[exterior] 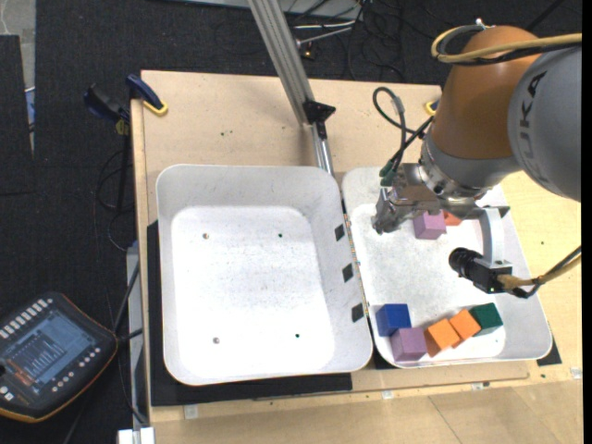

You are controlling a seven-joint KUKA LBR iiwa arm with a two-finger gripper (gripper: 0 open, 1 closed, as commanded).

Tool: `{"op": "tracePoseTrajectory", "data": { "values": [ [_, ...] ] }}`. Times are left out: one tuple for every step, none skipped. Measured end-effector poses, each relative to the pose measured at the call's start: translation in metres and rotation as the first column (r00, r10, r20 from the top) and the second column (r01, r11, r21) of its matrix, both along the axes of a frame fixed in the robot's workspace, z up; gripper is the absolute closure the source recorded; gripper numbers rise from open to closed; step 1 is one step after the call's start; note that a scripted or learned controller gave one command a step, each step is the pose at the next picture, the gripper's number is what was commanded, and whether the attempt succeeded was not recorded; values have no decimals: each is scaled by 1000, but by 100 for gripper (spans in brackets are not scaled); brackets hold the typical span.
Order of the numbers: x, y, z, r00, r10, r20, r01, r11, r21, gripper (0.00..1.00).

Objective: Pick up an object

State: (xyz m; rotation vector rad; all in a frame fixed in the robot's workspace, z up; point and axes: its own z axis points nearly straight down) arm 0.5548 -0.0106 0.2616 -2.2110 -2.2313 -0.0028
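Blocks lie in the right bin (527,340) on the table (231,118), a blue block (393,318), purple block (409,343), orange block (443,332) and green block (486,318) along its near edge, none lifted, while the hand (400,209), its opening impossible to tell, hovers beside a pink block (429,225) further back.

Robotics lab, plywood bench (240,109), teach pendant (46,354) on dark floor, loose cables (324,26), aluminium camera pole (282,49)
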Motion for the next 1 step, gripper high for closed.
{"op": "tracePoseTrajectory", "data": {
  "values": [
    [-1, 58, -6, 1000, 0, -3, 0, 1000, 0, 100]
  ]
}}
